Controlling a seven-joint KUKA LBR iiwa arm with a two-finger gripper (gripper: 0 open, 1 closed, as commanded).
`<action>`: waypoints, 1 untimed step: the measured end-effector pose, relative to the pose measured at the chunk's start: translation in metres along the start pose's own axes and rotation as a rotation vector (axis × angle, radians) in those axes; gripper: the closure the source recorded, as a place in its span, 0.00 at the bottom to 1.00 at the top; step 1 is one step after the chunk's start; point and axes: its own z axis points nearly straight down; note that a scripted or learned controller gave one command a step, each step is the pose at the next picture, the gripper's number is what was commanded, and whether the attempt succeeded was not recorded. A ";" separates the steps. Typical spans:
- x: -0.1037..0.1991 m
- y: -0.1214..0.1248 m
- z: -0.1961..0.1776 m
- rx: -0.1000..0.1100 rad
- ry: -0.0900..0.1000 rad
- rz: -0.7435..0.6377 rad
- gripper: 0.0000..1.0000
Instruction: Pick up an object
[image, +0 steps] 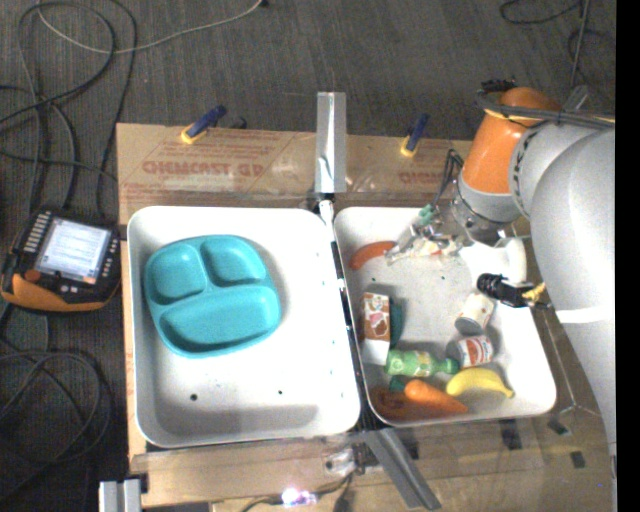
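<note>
Gripper (425, 240) hovers over the far end of the right white bin (545, 385), just beside a long orange-red sausage-shaped toy (372, 252); whether its claw is apart or together, I can't tell. Yellow plastic banana (480, 381) and orange toy carrot (433, 397) lie at the near end.

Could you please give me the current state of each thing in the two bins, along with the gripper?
Blue divided plate: flat, alone in the left bin.
Gripper: low over the right bin's far end.
Small carton: lying flat.
Green bottle: on its side.
Carrot: lying flat.
Banana: lying flat.
Can: tipped over.
</note>
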 end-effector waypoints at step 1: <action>-0.003 0.000 -0.011 0.001 -0.009 -0.002 1.00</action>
